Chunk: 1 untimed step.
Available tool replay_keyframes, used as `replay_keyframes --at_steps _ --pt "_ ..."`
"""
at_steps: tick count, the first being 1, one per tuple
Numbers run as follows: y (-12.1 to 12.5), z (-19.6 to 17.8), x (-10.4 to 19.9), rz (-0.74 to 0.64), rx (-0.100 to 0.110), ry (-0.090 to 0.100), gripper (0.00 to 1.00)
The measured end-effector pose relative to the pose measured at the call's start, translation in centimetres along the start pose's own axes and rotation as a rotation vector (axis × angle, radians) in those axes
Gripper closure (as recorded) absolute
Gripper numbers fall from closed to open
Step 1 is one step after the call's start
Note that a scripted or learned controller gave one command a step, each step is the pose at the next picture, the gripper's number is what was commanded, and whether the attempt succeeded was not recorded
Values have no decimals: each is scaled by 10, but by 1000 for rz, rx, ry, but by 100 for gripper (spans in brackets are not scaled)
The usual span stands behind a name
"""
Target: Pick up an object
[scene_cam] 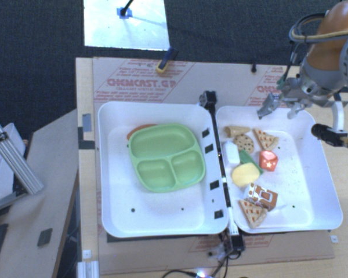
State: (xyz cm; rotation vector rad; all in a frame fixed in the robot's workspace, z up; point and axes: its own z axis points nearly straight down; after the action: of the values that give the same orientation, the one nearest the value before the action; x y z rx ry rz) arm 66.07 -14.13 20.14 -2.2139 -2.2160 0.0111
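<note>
While the gripper [281, 104] hovers over the right bin's [322, 172] far rim, you see fingers spread, holding nothing | toys lie nearer you and leftward | closest: waffle wedge [265, 139], long axis slanting left-right.

Two bins lie side by side on the bench [58, 155]. The left bin [119, 213] holds a divided tray [165, 155], which lies over a flat object [136, 131] at its rear left. The right bin [319, 184] holds a cluster of toy foods near its left wall: a cookie [243, 143] and waffle wedge [265, 138] to the rear, a rounded piece [245, 174] in the middle, another waffle wedge [253, 213] in front. The gripper [282, 105] hangs above that bin's rear edge.
</note>
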Motion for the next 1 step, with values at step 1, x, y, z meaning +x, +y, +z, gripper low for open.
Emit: replay_keyframes --at_steps 1 --pt "3 -9 0 -2 -13 -2 0"
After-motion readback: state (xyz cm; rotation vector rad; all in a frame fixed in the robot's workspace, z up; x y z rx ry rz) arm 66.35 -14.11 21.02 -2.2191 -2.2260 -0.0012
